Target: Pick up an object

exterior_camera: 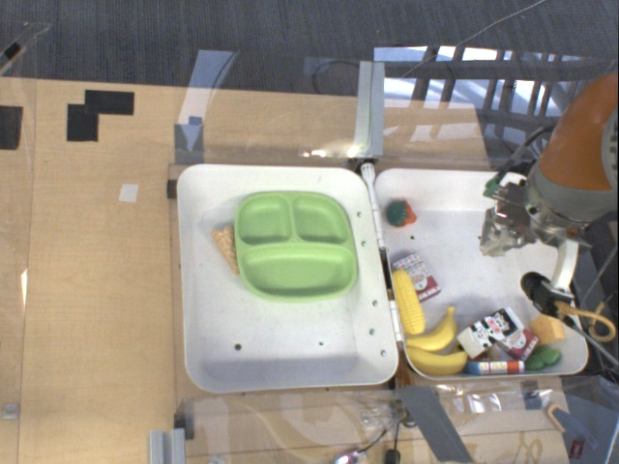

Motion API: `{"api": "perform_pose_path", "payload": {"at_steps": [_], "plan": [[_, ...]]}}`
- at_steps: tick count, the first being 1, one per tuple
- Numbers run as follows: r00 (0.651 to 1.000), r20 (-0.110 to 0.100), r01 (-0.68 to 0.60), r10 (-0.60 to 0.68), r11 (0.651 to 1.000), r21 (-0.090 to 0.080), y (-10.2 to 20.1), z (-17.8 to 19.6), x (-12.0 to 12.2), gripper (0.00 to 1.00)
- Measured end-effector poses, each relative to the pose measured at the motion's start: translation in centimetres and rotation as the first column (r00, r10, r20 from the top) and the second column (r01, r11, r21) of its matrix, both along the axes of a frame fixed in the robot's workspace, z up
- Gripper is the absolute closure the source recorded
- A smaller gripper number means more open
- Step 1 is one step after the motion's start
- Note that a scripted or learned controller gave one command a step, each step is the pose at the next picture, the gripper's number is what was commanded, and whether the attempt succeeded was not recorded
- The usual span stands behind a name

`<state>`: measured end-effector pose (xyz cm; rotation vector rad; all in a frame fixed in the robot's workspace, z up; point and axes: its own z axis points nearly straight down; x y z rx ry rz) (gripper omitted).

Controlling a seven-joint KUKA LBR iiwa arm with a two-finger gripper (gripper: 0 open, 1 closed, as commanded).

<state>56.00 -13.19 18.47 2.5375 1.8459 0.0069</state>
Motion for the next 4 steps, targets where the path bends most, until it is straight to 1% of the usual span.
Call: {"api": "perform_pose_path", "payload": {"at_steps": [1,2,3,4], "plan": [[1.000,-0.001,0.000,0.000,1.000,0.000,0.0,0.0,0.0,0.00],[0.995,-0.001,-0.103,0.103,0.995,0.000,1.3,-2.1,6.2,0.00],[0.992,0.007,-0.127,0.127,0.992,-0.002,0.3,-9.5,4.6,0.00],[0.990,0.010,-0.141,0.141,0.990,-0.004,2.6,-9.3,-5.5,0.00]]}}
